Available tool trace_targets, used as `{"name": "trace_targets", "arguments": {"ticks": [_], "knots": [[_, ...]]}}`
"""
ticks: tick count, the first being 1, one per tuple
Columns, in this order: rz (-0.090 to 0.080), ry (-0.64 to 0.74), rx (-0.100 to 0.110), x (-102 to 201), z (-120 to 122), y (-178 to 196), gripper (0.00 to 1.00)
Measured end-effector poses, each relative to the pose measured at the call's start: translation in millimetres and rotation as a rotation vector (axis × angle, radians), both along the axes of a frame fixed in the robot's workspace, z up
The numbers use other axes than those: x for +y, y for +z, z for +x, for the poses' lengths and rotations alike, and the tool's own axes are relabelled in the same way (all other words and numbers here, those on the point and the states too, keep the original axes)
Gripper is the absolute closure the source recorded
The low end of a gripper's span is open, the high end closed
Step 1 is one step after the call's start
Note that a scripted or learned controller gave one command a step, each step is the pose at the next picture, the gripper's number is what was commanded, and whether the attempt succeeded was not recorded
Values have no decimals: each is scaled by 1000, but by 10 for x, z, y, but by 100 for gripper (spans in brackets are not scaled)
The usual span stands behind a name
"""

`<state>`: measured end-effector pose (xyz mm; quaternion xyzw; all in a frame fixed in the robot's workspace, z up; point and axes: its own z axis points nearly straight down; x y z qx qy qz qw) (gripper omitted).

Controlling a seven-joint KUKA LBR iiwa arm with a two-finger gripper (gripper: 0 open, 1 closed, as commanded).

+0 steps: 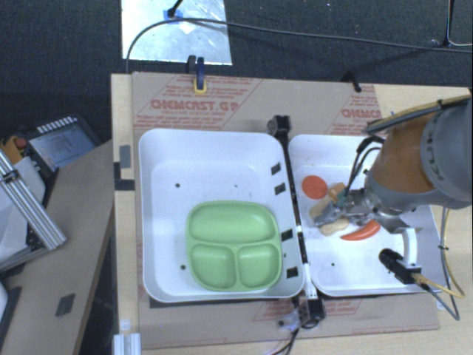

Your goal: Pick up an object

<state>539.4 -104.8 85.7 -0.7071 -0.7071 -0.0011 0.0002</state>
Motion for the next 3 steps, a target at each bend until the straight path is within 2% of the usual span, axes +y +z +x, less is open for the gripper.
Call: {"name": "trace_targets", "arguments": {"ticks": [1,2,3], "knots": [[-2,2,-9,-6,28,147,100],[-3,1,-5,-65,-27,737,100],[-3,4,-6,-78,88,1244,100]]}}
